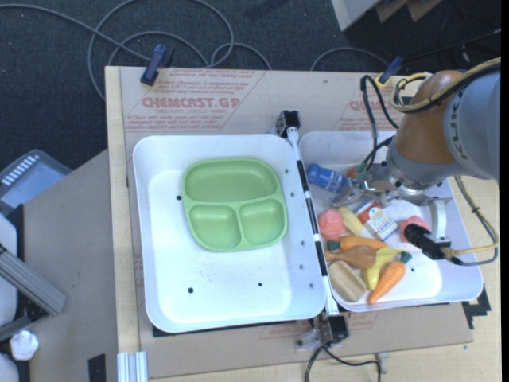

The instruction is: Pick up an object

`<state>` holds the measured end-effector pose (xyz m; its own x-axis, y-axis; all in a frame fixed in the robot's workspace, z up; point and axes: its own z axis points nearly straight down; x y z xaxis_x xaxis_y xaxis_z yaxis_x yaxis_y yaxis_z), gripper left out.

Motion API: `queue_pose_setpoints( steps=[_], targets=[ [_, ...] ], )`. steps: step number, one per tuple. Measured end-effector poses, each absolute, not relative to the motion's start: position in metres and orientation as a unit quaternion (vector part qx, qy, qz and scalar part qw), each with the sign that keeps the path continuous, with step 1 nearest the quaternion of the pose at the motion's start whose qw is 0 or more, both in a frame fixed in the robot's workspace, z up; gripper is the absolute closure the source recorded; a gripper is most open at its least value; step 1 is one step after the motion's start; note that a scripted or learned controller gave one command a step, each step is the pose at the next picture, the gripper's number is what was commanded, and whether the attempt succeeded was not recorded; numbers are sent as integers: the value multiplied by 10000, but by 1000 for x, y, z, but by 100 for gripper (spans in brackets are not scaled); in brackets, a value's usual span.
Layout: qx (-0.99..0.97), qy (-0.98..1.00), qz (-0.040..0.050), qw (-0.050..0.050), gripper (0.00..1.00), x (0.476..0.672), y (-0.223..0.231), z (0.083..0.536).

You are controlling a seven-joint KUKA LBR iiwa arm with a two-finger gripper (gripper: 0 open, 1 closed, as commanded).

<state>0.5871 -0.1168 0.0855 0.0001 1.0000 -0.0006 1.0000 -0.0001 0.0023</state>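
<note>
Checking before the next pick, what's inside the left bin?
A green divided tray lies flat in the left bin. Whatever sits beneath the tray is covered.

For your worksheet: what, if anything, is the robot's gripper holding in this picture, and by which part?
It cannot be told. The gripper is down among the toy food in the right bin, and the arm's wrist hides its tip.

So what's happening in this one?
A grey robot arm reaches in from the right and hangs over the right bin, which holds a heap of toy food: a carrot, a bread roll, a blue bottle and more. Its wrist sits low over the pile, but nothing can be seen in its grip. The left bin holds a green divided tray, untouched.
</note>
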Motion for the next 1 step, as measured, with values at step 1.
queue_pose_setpoints(
  steps=[1],
  targets=[
    [7060,7081,-62,-89,0,651,-130,81]
  ],
)
